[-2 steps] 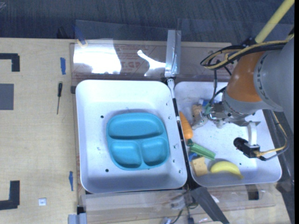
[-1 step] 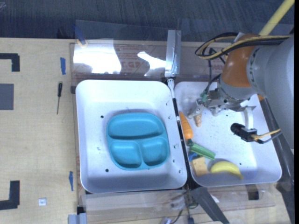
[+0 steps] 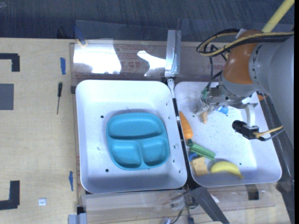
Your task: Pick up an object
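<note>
Wooden bench (image 3: 32,143) under two white bins (image 3: 88,97)

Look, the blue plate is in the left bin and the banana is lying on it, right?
Not quite. The blue plate is in the left bin, but the banana isn't on it. The camera view shows the banana lying in the right bin, near its front edge.

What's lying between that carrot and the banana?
In the camera view, a green vegetable and a tan block lie between the carrot and banana.
</note>
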### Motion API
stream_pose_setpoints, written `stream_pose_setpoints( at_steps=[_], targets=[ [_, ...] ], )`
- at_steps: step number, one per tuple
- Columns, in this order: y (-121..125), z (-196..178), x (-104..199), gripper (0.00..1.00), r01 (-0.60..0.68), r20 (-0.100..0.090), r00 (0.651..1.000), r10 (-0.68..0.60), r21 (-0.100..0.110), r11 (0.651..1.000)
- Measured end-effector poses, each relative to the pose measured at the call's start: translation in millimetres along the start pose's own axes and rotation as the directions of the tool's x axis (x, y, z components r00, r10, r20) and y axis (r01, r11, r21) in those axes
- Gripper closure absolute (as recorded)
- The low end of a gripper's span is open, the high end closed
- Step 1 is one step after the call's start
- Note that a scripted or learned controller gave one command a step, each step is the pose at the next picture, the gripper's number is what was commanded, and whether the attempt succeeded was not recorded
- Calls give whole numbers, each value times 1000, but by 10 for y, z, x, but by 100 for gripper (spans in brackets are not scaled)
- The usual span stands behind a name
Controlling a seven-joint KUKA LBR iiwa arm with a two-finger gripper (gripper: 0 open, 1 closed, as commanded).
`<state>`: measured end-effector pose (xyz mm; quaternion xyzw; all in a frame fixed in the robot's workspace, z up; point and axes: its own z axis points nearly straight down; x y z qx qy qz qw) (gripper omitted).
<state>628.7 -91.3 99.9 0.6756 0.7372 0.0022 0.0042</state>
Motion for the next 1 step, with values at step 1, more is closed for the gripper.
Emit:
stream_pose_setpoints(
  at_steps=[1],
  targets=[
    [-341,-913,726,100,74,-4,997,-74,-4,997]
  ],
)
